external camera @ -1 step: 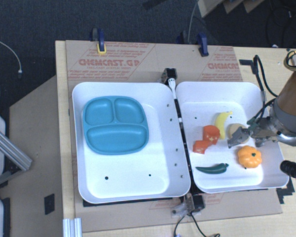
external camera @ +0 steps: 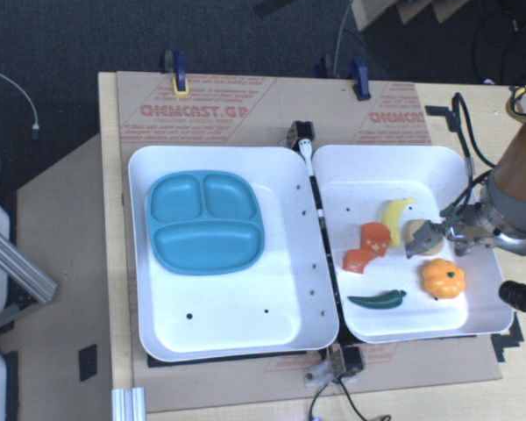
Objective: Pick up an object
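Observation:
The right bin holds a yellow banana-shaped toy, a red pepper piece with a smaller red piece beside it, a green chili and an orange pumpkin. My gripper reaches in from the right and sits low in the bin. It is just right of the red pepper piece, below the banana's lower end and above the pumpkin. A small beige patch shows at its tip; what that is I cannot make out.
The left bin holds a blue divided plate. Between the two bins runs a black hinge strip. Blue clamps pin the cardboard at the back. Cables hang near the arm at the right.

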